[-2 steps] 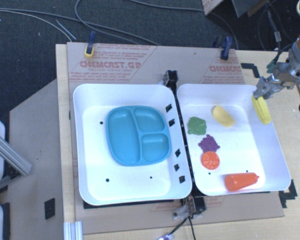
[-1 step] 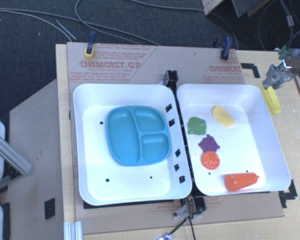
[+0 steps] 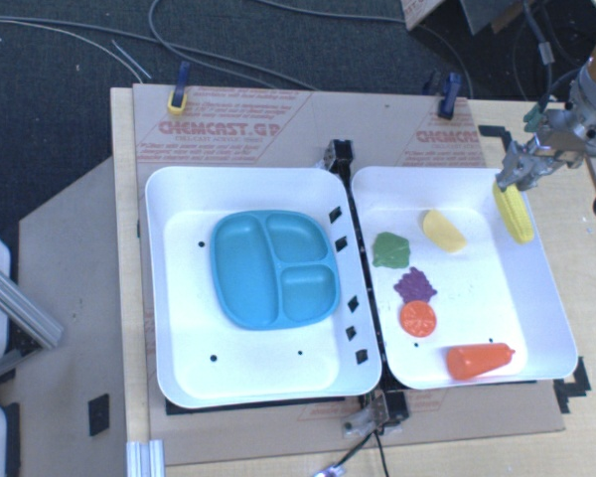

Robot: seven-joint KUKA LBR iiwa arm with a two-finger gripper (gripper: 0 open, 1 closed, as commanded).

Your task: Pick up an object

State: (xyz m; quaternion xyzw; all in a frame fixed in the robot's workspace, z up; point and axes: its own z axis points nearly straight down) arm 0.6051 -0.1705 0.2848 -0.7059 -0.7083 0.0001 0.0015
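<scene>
While the gripper (image 3: 517, 172) hangs just above it, fingers' spread unclear, the yellow corn cob (image 3: 515, 213) lies ridged.

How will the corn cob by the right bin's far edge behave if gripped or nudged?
The corn cob looks like moulded plastic, so probably stiff and light. Its long rounded shape may roll sideways if nudged. It lies on the right bin sloped wall, so it could slide inward.

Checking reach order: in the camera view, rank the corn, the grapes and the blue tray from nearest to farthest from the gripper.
1. Corn, right bin's far right edge, just under the gripper.
2. Grapes, mid right bin.
3. Blue tray, left bin.
</scene>
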